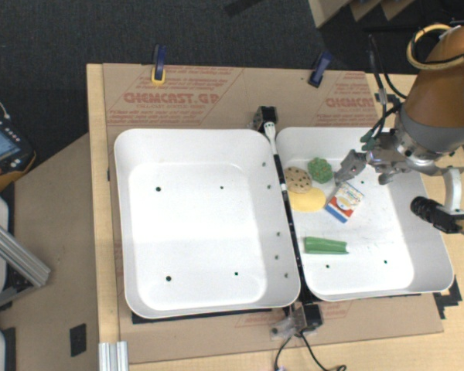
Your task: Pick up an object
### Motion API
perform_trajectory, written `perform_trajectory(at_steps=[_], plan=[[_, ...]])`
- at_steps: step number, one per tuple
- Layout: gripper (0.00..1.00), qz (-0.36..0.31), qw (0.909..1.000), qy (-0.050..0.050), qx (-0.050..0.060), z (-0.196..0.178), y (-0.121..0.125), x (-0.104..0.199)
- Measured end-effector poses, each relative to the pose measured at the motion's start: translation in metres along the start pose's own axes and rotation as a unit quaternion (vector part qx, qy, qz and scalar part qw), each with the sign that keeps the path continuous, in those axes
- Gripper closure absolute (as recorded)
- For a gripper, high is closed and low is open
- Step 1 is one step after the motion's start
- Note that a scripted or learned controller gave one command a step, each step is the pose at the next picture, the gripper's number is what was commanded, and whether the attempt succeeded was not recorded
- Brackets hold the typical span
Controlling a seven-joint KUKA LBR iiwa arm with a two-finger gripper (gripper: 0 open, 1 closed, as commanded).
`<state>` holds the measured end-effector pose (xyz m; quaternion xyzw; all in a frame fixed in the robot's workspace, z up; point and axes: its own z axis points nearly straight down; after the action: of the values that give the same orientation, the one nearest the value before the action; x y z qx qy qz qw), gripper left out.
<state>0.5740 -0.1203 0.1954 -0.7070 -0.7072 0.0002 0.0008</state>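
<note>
Though side by side: two bins (131, 207) (five objects (325, 245)).

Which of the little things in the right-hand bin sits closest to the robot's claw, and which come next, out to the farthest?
Measured from the gripper in the camera view:
1. Red, white and blue packet, just below the gripper.
2. Green bumpy ball, to its left.
3. Yellow lump and speckled cookie, by the bin's left wall; too close to call.
4. Green flat piece, lowest in the bin.

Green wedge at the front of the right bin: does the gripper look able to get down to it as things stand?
Probably yes. The green wedge lies alone on bare bin floor, apart from the other items, and the gripper hovers over the same bin.
</note>
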Motion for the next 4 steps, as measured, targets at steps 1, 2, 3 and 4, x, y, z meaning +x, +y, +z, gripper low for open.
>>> perform_trajectory(at_steps=[1,2,3,4], plan=[[1.0,0.0,1.0,0.0,-0.002,-0.011,0.001,0.0],[1.0,0.001,1.0,0.001,0.001,-0.047,-0.098,0.015],[1.0,-0.005,1.0,0.0,-0.005,-0.105,-0.063,0.089],[1.0,-0.001,1.0,-0.001,-0.002,-0.112,-0.065,0.084]])
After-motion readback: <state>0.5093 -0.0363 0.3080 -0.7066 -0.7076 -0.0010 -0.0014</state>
